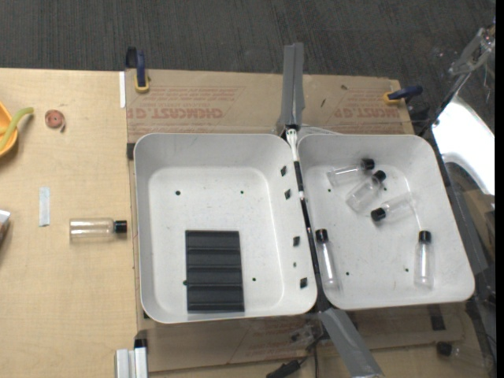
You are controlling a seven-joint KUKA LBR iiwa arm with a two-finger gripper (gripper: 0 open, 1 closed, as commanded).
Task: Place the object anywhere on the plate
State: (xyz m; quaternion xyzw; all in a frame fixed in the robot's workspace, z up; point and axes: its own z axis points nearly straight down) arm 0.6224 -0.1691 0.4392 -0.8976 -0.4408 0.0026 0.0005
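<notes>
A dark ribbed rectangular plate (213, 272) lies flat on the floor of the left bin (157, 172), near its front edge. The right bin (441, 290) holds several clear vials with black caps. Two vials (350, 173) (364, 194) lie close together near the back. A third vial (394, 209) lies just in front of them. A long thin vial (325, 262) lies along the left wall, and another vial (424, 262) lies at the front right. A white and grey part of the arm (466, 136) rises at the right edge, beside the right bin.
Another clear vial (93, 227) lies on the wooden bench left of the bins. A yellow object (8, 128) and a small red disc (53, 118) sit at the far left. Clamps (138, 71) (400, 94) hold the cardboard sheet under the bins.
</notes>
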